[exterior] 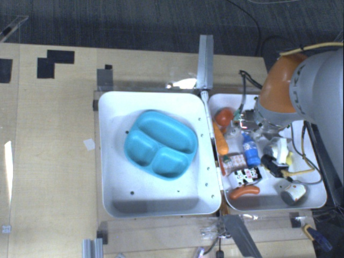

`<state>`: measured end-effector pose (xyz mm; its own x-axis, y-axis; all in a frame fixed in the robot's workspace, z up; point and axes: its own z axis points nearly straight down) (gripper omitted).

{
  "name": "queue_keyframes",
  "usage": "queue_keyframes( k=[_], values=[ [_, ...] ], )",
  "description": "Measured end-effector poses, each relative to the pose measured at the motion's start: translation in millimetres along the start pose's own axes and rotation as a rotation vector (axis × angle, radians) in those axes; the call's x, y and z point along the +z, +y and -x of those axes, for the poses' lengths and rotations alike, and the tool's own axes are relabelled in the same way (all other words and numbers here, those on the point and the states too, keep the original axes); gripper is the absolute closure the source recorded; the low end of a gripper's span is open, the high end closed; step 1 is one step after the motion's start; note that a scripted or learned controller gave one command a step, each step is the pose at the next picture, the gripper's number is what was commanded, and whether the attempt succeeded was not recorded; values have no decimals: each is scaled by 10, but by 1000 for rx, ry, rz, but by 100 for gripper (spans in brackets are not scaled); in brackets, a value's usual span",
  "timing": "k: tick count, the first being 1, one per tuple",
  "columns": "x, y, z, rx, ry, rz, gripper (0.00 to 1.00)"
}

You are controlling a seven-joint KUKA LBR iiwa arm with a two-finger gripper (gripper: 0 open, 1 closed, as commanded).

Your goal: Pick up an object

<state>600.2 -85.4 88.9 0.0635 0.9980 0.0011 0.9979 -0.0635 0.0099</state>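
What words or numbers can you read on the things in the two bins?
None can be read.
Small bottle with a blue label: print too blurred to read.
Black and white packet: markings too small to read.
Blue divided plate: no writing on it.
Black squares on the bench: plain shapes, not letters.
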Motion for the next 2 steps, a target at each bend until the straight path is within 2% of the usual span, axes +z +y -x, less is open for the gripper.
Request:
queue_keyframes(
  k=[1,2],
  values=[
    [-125,29,-15,0,2,9,100],
    [-973,-37,-592,-50,0,-3,100]
  ],
)
